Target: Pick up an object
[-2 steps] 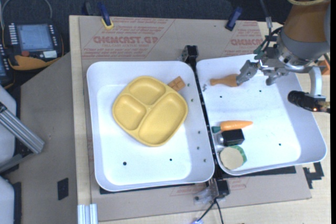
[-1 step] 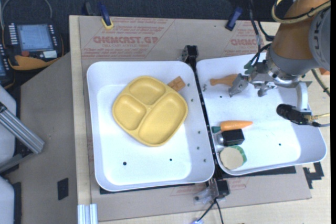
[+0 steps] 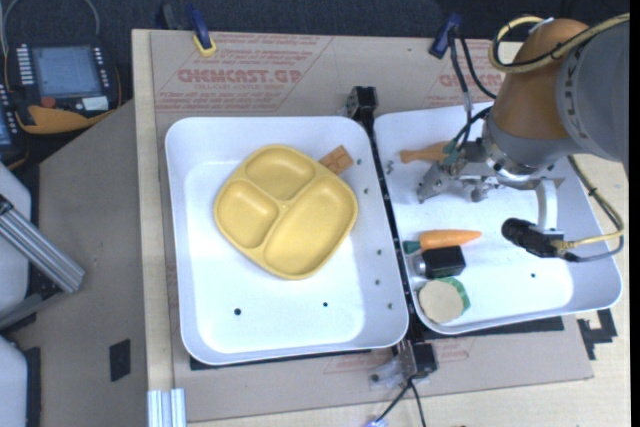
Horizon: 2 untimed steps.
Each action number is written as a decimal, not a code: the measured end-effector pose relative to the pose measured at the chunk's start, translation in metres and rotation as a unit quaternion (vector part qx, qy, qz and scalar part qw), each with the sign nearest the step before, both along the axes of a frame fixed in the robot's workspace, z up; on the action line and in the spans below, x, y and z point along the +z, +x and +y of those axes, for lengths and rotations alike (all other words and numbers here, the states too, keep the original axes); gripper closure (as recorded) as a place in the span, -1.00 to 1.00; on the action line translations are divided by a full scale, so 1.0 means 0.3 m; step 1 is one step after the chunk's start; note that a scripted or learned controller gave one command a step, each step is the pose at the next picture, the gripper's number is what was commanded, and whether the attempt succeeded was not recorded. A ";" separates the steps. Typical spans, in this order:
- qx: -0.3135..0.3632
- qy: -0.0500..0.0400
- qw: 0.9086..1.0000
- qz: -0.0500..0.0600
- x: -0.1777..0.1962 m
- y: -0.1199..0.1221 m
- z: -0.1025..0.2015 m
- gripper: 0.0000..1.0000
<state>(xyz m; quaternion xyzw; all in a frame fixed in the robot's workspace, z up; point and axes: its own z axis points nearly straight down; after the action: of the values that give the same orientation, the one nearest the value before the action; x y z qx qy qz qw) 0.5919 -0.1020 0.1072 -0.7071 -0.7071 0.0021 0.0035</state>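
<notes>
A robot arm [image 3: 560, 85] reaches into the right bin [image 3: 590, 290] on the counter, its jaws [image 3: 455, 177] lowered near the bin's far left corner, just beside a brown, stick-shaped item [image 3: 422, 154] lying there. Nothing appears lifted: every object in view rests on a bin floor, so the pick seems not yet made, with the closing and the lift left to do. Whether the jaws are spread or pinched cannot be told from this angle, nor whether they touch the brown item; nothing is visibly caught between them.

Other candidates wait toward the bin's near left corner: a carrot [image 3: 450, 238], a dark block [image 3: 442, 261] touching it, and a round pale disc with a green edge [image 3: 443, 299] at the near rim. In the left bin [image 3: 200, 315], a yellow divided plate [image 3: 287, 210] sits toward the far side, a small wooden block [image 3: 336, 159] at its far right edge.
</notes>
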 end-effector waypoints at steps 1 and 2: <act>0.000 -0.002 1.000 -0.005 -0.065 0.005 -0.004 -1.00; -0.001 -0.004 1.000 -0.009 -0.022 0.012 -0.007 1.00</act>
<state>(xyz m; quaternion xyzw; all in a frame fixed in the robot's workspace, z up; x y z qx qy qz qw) 0.5956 -0.1041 0.1006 -0.7076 -0.7066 -0.0019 -0.0057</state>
